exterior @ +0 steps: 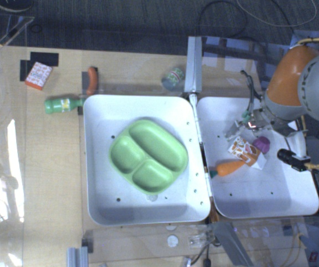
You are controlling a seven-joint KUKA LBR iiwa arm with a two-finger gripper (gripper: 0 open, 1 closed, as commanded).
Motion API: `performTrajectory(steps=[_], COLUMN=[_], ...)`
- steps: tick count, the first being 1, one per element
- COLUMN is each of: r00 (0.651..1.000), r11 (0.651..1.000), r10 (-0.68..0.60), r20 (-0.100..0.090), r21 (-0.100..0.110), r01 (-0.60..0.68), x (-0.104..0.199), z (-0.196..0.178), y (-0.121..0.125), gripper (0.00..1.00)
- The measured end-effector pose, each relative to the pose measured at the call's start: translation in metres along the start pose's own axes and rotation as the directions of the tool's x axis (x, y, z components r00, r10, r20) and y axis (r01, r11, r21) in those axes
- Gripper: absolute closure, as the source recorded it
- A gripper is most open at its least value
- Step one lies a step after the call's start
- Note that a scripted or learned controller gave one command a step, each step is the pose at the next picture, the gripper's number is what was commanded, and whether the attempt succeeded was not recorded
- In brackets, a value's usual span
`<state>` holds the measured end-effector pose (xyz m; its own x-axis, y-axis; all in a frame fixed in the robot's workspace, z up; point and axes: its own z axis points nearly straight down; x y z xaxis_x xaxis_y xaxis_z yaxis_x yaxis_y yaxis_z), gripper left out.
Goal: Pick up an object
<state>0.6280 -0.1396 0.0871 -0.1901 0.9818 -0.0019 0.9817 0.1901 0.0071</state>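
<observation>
Two white bins sit side by side: the left bin (93, 204) holds a green divided tray (148, 154) near its middle, while the right bin (270, 204) carries a carrot (230, 168), a small orange-and-white packet (244, 151) and a purple object (261, 144) (all clustered near its centre). Gripper (247, 123) hovers over the right bin's far edge, just above the packet, its finger spread impossible to judge.

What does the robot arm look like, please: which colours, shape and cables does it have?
The arm is thick and rounded, with a grey shell and a broad orange band above the wrist. Its tool is a small dark metal part with a tiny red light. Thin dark cables run along the wrist, and yellow cables lie near its base.
</observation>
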Motion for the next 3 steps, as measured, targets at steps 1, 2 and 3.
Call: performTrajectory(steps=[1, 2, 3], r00=[0.975, 0.973, 0.973], r11=[0.975, 0.973, 0.972], r10=[-0.223, -0.231, -0.232], r20=[0.002, 0.004, 0.008], r21=[-0.005, -0.005, -0.015], r01=[0.223, 0.231, 0.233], x=[0.051, 0.047, 0.047], z=[-0.002, -0.003, -0.015], y=[-0.050, -0.114, -0.109], gripper=[0.00, 0.00, 1.00])
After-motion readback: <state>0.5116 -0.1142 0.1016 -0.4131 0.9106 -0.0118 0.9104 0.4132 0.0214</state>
